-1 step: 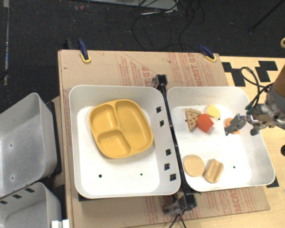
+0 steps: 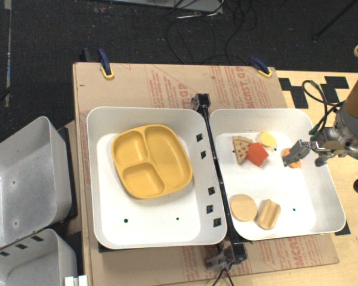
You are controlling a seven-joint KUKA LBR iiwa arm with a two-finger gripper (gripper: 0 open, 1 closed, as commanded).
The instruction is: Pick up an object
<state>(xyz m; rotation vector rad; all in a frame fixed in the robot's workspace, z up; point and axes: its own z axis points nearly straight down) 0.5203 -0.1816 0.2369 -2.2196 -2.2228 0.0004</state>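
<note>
We take the red block in the right bin as landmark. Wedge touching its left; round piece behind-right; disc and roll before it. Divided plate in left bin, well left.

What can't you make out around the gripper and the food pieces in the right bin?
- Gripper, camera view: too small and dark to tell its finger state.
- Small orange piece: mostly covered by the gripper, so its shape is unclear.
- Arm: cut off by the right edge.
</note>
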